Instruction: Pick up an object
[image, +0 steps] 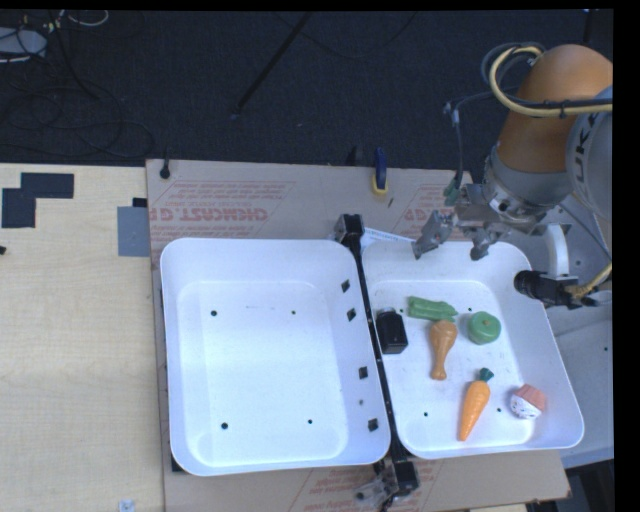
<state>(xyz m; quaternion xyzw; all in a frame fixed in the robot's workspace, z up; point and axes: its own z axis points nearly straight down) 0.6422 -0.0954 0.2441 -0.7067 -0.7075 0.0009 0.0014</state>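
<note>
All places here are given from the black block (391, 332), which sits in the right bin (565, 425) against the divider between the two bins.

Nearest the camera, to the block's right and toward the front rim, lies one toy carrot (474, 403), orange with a green top, pointing its tip forward. Just beyond it to the right rests one small rounded piece, pink and white (526, 401); what it depicts is too small to tell. Immediately right of the block lies one toy drumstick (441, 346), tan, narrow end toward the front. Past that, farther right, sits one round green piece (484, 327). Touching the drumstick's thick end, slightly behind the block's level, lies one long green piece (431, 309). That makes six things, one of each, all in the right bin; the left bin (190, 400) is on the block's other side.

These look like light, rigid plastic toys, probably smooth and apt to slide on the white floor. The carrot seems the easiest pick: it lies apart from its neighbours, and a grip across its thicker middle should hold. The drumstick's shaft would also suit.

Farthest back, beyond the block and to its right, the pincer (452, 238) hangs over the bin's rear rim, fingers spread apart, nothing between them.
</note>
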